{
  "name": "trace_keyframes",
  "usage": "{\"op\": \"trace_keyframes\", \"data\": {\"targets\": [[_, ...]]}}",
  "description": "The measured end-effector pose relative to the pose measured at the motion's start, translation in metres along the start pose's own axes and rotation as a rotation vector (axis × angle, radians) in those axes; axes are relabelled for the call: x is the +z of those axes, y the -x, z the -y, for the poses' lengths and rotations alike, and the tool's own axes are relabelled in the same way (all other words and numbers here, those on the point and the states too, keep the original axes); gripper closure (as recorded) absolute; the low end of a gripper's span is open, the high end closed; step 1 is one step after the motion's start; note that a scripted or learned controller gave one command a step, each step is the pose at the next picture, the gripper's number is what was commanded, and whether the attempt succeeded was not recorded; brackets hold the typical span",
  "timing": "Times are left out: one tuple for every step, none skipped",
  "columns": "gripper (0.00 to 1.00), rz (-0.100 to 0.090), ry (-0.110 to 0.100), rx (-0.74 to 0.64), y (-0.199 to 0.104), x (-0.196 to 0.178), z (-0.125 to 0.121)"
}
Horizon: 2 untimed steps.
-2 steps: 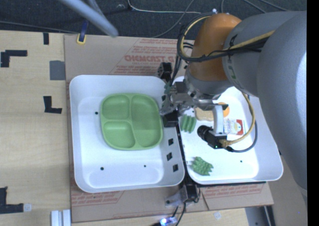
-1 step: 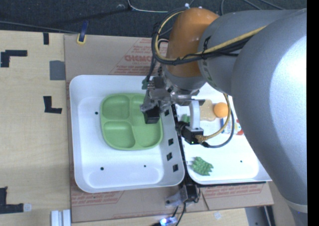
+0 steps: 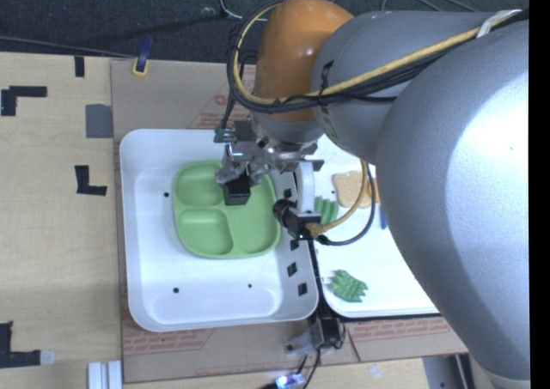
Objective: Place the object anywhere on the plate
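A light green plate (image 3: 225,217) with three compartments lies in the left white bin (image 3: 150,288). My gripper (image 3: 236,179) hangs over the plate's upper right part, above the rib between the compartments. In the right bin (image 3: 391,288) lie a tan, bread-like piece (image 3: 348,186), a small green piece (image 3: 326,208) by the divider, and a green leafy item (image 3: 349,286) near the front. I see nothing lying on the plate. The arm's bulk hides most of the right bin.
The grey arm with its orange band (image 3: 292,44) reaches in from the right and covers the back of both bins. Black clips (image 3: 296,267) sit along the wall between the bins. Brown cardboard (image 3: 172,91) lies under the bins.
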<state>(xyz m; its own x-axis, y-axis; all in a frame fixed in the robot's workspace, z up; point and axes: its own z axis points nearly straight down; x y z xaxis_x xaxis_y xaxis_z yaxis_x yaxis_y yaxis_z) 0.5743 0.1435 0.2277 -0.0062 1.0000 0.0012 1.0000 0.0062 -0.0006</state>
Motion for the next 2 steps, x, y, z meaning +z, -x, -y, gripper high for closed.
{"op": "trace_keyframes", "data": {"targets": [[1.00,0.003,-0.003,0.005,-0.0082,0.0128,0.0075],[0.00,0.003,-0.002,0.005,-0.0081,0.0123,0.0073]]}}
